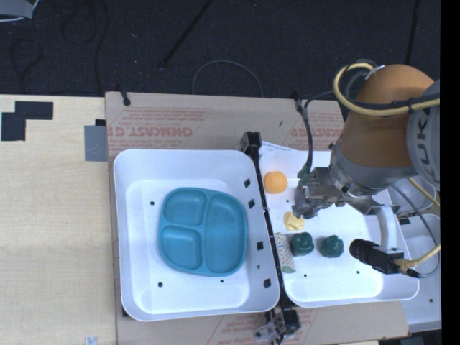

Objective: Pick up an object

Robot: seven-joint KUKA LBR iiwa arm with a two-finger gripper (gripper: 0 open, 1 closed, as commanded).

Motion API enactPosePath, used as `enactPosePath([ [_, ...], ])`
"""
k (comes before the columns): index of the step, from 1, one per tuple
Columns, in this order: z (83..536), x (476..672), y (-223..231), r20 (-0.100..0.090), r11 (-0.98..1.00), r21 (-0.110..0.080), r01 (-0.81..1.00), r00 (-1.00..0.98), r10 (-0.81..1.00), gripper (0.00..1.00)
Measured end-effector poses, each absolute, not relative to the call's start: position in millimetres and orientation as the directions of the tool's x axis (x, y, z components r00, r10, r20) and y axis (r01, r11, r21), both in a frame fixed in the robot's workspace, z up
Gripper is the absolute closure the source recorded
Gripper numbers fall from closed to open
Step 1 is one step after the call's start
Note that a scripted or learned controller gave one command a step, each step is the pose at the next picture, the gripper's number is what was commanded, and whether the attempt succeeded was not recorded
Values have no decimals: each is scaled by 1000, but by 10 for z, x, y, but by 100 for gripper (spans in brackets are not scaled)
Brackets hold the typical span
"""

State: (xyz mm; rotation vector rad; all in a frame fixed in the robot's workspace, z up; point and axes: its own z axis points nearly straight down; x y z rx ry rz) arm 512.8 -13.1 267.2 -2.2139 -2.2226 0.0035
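Observation:
In the right bin (345,282) lie an orange ball (275,182), a small yellow piece (293,222), and two dark green lumps (301,244) (331,246) side by side. A pale greenish object (285,258) rests against the bin's left wall. My gripper (305,205) hangs low over the bin, just right of the orange ball and directly above the yellow piece. Nothing is visibly held between its fingers. The arm's grey and orange body covers the back right of the bin.
The left bin (136,286) holds a blue divided plate (202,231) at its middle. A black divider (260,214) runs between the two bins. Bare white floor shows at the right bin's front.

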Motion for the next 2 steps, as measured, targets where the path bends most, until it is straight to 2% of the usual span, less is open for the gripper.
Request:
enactPosePath([
  [1, 2442, 4949, 344, 1, 3, -7, 1000, -3, 1000, 100],
  [2, 2430, 4806, 864, 2, 5, -6, 1000, -5, 1000, 100],
])
